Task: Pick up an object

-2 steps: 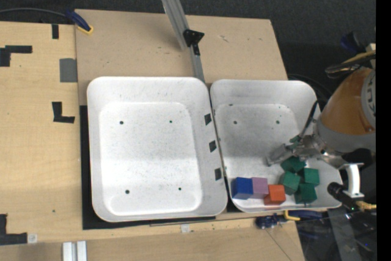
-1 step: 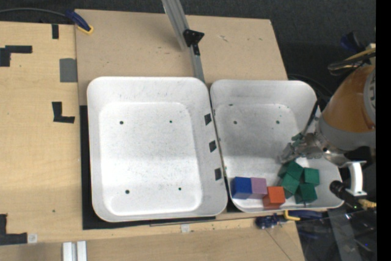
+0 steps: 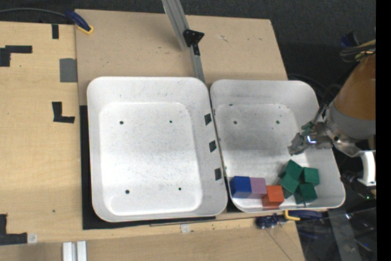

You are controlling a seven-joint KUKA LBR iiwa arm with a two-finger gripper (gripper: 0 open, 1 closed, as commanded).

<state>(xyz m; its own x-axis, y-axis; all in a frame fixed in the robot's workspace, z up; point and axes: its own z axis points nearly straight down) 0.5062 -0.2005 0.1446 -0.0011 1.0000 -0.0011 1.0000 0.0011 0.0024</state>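
Right bin point(image 3: 263, 91) as landmark: blocks bunched along its near edge. Blue block point(image 3: 241, 185) toward near-left corner, lilac block point(image 3: 258, 186) touching it on the right, orange block point(image 3: 274, 195) just right of that and slightly nearer the rim. Green blocks point(image 3: 300, 181) clustered in near-right corner, about three or four, tilted and jammed against each other, exact count hard to call. End effector point(image 3: 303, 142) hanging over right side of that bin, close to right wall, arm coming in from the right with orange band visible. Fingers too small and blurred to judge: cannot tell whether wide or narrow, nothing visibly held between them. Key relation: green cluster lies just nearward of the end effector, almost straight toward the near rim and a touch right; closest candidate by far. Orange, lilac, blue progressively farther toward bin's near-left corner. No real long axis on the targets: roughly cubic, so heading matters little; the row blue-lilac-orange runs parallel to bin's near edge, green ones rotated at odd angles. Likely next need: short shift toward near rim plus descent. Risk judged: greens packed tight and close to bin's right and near walls, little finger room, easy miss or nudge. Left bin point(image 3: 98, 131) beside it on the desk point(image 3: 134, 40).
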